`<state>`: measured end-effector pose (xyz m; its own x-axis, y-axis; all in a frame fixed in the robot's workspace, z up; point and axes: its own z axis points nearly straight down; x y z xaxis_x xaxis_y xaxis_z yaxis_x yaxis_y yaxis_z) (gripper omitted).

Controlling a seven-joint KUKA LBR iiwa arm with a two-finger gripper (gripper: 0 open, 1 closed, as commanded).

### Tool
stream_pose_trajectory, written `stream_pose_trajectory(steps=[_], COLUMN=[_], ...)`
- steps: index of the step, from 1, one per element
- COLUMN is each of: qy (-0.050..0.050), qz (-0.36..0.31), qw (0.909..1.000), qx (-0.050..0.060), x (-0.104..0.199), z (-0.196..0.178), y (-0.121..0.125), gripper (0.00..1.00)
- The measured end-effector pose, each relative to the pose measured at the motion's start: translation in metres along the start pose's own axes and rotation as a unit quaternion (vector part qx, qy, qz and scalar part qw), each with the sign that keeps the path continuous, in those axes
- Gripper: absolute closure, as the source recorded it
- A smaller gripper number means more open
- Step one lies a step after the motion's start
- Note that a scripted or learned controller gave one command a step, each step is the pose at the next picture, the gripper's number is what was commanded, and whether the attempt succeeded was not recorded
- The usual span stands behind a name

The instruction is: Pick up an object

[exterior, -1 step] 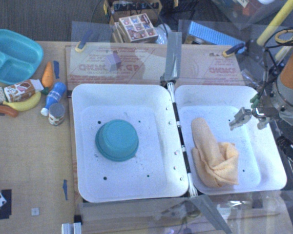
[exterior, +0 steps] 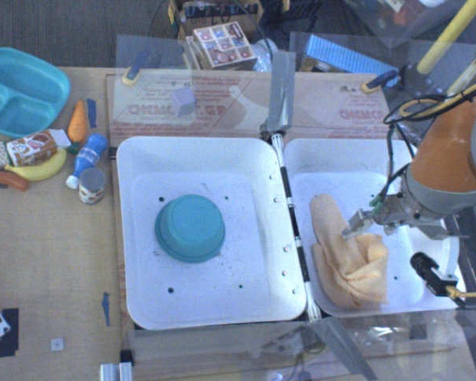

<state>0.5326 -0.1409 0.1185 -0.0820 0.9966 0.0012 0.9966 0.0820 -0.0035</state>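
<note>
Two shallow white bins sit side by side on the bench. The left bin [exterior: 135,165] contains a teal bowl [exterior: 190,228], turned upside down, lying near the bin's centre and well apart from its walls. The right bin [exterior: 325,161] contains a crumpled tan cloth [exterior: 345,264], which runs from the middle of the bin toward its near edge, just beside the divider between the bins.

The arm [exterior: 448,165], grey with an orange band, enters from the right and reaches over the right bin. Its gripper [exterior: 357,227] is low over the far right part of the cloth, with its tip touching or just above the fabric; contact cannot be confirmed from this angle. Whether the gripper is wide or narrow cannot be told, and nothing is visibly held.

On the bench left of the bins lie a blue divided tray [exterior: 20,94], a toy carrot [exterior: 78,121], a banana [exterior: 40,167], a small blue bottle [exterior: 87,159] and a small can [exterior: 92,186]. Beyond the far edge of the bins stands a patterned box [exterior: 222,44].
</note>
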Motion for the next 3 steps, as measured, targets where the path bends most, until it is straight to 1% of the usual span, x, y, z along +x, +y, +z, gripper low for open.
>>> stream_pose_trajectory(steps=[1, 2, 3], qy=[0.000, -0.001, -0.001], qz=[-0.018, -0.016, 0.061], qw=[0.9998, 0.9998, 0.9981], qx=[-0.006, -0.008, 0.000], x=[-0.030, -0.033, 0.024], z=[0.030, 0.022, -0.065], y=[-0.027, -0.026, 0.038], gripper=[0.00, 1.00, 1.00])
